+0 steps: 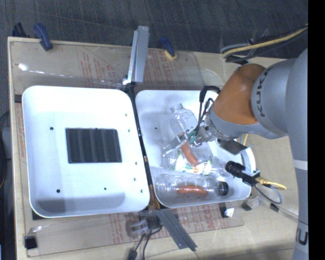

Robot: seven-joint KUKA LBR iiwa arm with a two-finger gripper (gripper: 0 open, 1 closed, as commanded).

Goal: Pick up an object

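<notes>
Over the right bin (151, 104) the end effector (194, 140) is down among the clutter, right at a clear plastic bottle (180, 117); whether it's spread or pinching, I can't tell. Below it lie an orange-red piece (189, 155) and another clear bottle (187, 187). Letters on the arm (260, 99) are unreadable.

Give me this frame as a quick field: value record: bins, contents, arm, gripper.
left bin: white, shallow, with a dark ribbed rectangular panel on its floor
right bin: white, holds a cluster of items
contents: clear plastic bottle lying on its side near the front wall, clear crumpled plastic items behind it, a reddish-orange object mid-cluster
arm: reaches in from the right, over the right bin
gripper: down among the clutter; finger state cannot be told
held object: none visible
</notes>
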